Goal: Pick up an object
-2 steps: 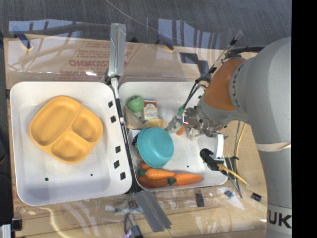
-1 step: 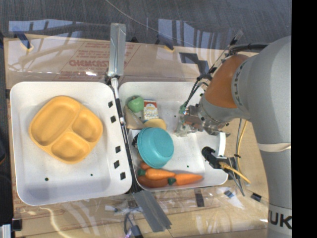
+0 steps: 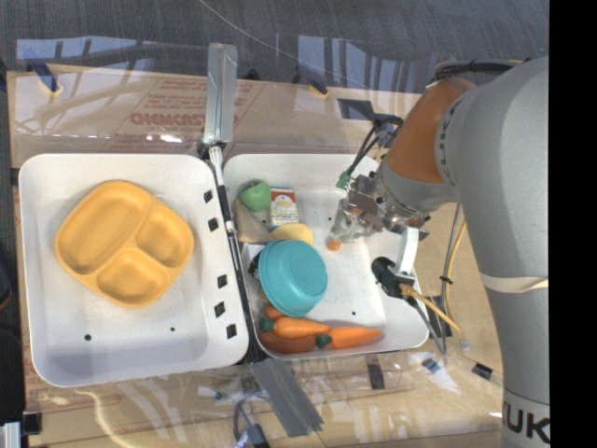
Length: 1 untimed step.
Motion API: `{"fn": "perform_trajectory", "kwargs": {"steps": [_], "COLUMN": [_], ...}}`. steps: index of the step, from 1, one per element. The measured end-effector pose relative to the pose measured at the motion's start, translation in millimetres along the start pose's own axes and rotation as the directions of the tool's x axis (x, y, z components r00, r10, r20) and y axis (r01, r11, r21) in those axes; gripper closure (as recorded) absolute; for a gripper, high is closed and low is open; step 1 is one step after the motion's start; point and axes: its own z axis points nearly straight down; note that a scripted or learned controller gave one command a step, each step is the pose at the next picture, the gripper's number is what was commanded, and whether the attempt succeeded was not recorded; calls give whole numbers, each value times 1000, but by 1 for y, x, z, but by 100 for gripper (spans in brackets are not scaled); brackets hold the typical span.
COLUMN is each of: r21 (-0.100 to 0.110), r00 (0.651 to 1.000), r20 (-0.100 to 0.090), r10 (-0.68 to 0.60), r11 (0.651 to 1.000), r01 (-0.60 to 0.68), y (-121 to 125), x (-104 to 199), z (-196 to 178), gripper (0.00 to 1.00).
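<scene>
The hand (image 3: 347,222) hangs low in the right bin (image 3: 401,329); I cannot tell its grip. A small orange piece (image 3: 333,245) lies just below-left of it, nearest.

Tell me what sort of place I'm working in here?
Likely a robot lab's bin-picking bench: two white bins side by side, toy food such as a carrot, and the arm reaching in.
</scene>
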Motion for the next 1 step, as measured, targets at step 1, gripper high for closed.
{"fn": "perform_trajectory", "kwargs": {"steps": [1], "r21": [-5], "r00": [987], "r20": [-5], "r10": [160], "r11": [987], "r01": [-160], "y": [-23], "x": [74], "z": [-125], "gripper": [100]}}
